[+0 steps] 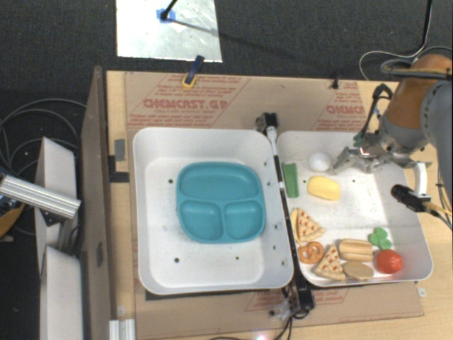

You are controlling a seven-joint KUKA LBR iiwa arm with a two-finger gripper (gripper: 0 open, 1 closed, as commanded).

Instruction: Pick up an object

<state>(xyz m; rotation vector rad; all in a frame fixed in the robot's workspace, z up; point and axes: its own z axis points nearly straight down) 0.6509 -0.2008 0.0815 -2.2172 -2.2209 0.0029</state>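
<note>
We see two white bins on the bench. The left bin (152, 190) holds a blue plate (221, 201) with three parts, sitting in the middle.

The right bin (414, 243) holds toy food. A green stick (290, 179) lies along its left edge. Next to it we see a white ball (320, 162) near the back edge, and a yellow lump (323, 188) just in front of the ball. Closer to the front left corner we find a pizza slice (306, 226), a pretzel (310, 252) and a second pizza slice (330, 263). A hot dog bun (355, 249) and a tan cookie (357, 269) lie by the front edge. A green leafy piece (381, 236) and a red tomato (388, 261) sit in the front right corner.

The claw (362, 157) hangs over the back edge of the right bin, near the white ball. We cannot tell what its grip is doing, and we see no toy in it.
</note>
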